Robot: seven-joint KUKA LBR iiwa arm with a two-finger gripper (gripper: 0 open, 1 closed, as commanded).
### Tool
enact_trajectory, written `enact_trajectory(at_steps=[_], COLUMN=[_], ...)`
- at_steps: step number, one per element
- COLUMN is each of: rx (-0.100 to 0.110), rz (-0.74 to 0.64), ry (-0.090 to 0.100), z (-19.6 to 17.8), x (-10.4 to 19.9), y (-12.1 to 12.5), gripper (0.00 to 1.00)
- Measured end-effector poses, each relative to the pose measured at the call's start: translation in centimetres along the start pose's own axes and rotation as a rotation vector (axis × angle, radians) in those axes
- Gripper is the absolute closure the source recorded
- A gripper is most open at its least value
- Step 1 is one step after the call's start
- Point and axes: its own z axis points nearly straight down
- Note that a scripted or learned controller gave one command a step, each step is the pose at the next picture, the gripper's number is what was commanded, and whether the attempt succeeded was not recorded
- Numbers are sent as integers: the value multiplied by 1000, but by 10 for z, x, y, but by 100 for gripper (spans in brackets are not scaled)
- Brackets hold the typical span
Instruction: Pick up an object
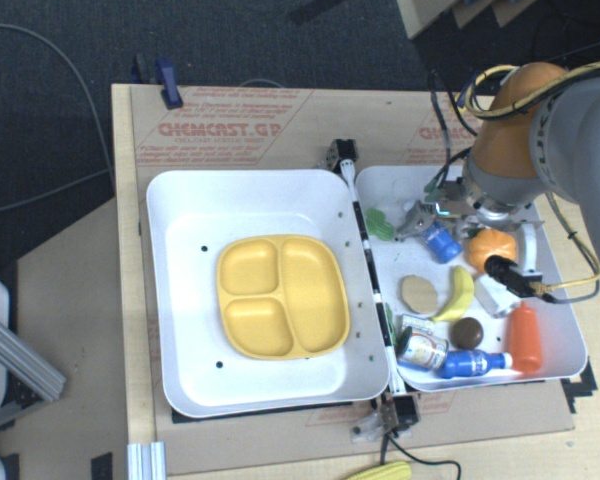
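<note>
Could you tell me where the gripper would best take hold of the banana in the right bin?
Probably across the middle of the banana, coming straight down. It lies flat and curved, narrow enough there, with the tan cookie to its left and a brown ball by its lower end crowding the tips.

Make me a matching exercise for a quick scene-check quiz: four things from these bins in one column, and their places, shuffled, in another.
Things:
1. yellow divided plate
2. banana
3. blue bottle
4. green object

Places:
A. right bin, against its left wall near the far end
B. right bin, along its near edge
C. middle of the left bin
D. middle of the right bin

Pairs: 1-C, 2-D, 3-B, 4-A
</note>
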Motion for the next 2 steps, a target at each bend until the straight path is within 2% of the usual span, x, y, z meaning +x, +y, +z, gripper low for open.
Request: enact_trajectory(at_steps=[1,2], rx=[-4,-4], rz=[0,-3], ry=[0,1], z=[-11,-101], x=[0,57], y=[1,-30], gripper=[100,100])
